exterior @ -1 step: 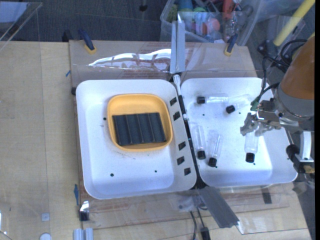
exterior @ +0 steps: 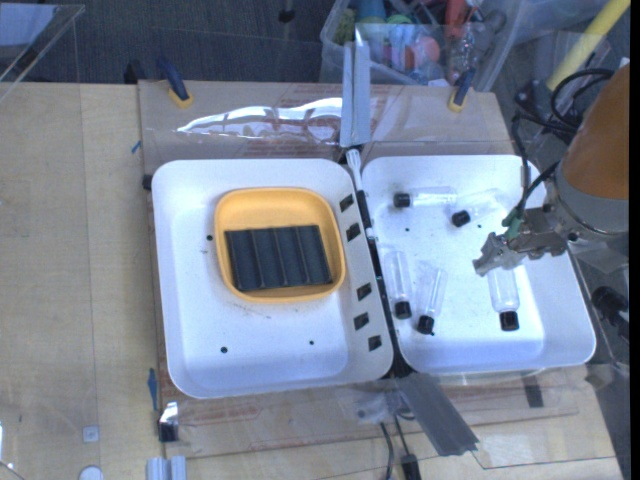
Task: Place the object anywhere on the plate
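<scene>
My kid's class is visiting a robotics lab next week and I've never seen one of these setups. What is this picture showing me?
One camera looks down at a slant on a wooden bench with two shallow white bins. The left bin holds a yellow plate with a dark ribbed block lying on it. The right bin holds several small clear vials with black caps, scattered about. From the right reaches a robot arm, grey with an orange band, ending in a gripper that hangs over the right bin beside one vial. I cannot see anything between its fingers. Its job is to put an object on the plate.
</scene>
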Controlling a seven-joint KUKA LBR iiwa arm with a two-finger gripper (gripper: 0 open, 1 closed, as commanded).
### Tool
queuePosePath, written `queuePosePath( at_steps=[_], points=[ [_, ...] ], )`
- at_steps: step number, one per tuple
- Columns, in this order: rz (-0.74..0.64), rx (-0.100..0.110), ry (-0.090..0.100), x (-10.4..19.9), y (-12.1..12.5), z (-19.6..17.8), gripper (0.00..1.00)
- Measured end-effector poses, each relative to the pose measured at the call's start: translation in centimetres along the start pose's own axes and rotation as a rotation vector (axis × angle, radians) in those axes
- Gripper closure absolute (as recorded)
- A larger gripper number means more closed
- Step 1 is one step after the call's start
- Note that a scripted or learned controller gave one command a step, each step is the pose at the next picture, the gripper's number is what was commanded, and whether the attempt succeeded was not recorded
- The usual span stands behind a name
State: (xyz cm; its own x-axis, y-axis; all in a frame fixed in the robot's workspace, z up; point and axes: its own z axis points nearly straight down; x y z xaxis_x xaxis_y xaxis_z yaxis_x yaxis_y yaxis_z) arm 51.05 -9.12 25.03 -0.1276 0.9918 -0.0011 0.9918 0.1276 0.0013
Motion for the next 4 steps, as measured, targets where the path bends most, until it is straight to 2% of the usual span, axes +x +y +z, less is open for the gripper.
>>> queuePosePath(
  at_steps=[1,2,3,4],
  points=[
    [-0.268,-0.002,-0.001,-1.7,3.5,0.3,1.00],
    [-0.436,-0.003,-0.002,-6.1,8.9,-2.5,1.00],
    [-0.739,-0.006,-0.004,-10.2,12.6,-5.0,1.00],
    [-1.032,-0.007,-0.007,-15.1,12.8,-14.3,1.00]
  ],
)
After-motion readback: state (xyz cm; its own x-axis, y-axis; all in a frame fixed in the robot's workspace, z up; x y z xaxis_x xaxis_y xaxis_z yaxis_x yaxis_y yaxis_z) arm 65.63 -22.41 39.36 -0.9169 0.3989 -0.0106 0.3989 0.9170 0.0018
